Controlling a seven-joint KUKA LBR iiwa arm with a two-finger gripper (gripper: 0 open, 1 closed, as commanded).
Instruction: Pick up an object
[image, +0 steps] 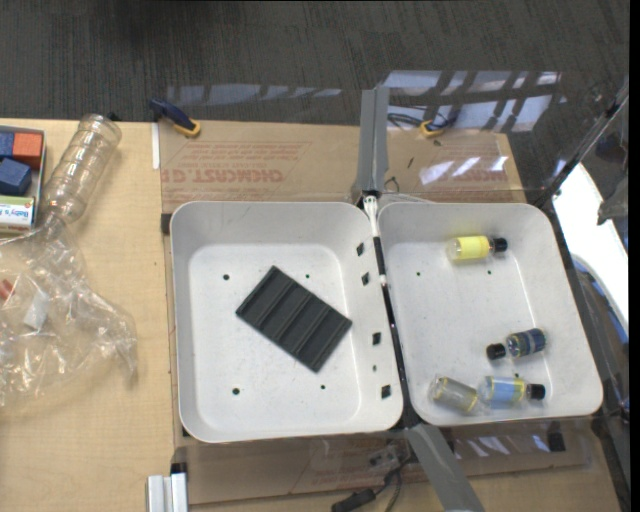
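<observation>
The left bin (215, 395) holds one dark ribbed panel (294, 318), lying flat and askew at the middle of its floor. The right bin (440, 310) holds four small bottles: a yellow bottle (478, 247) near the far edge, a blue bottle (518, 346) with a black cap close to the right wall, and a black-capped bottle (512, 391) just beside a clear bottle (455, 394) along the near edge. Whether the gripper is wide, narrow or holding anything cannot be told.
</observation>
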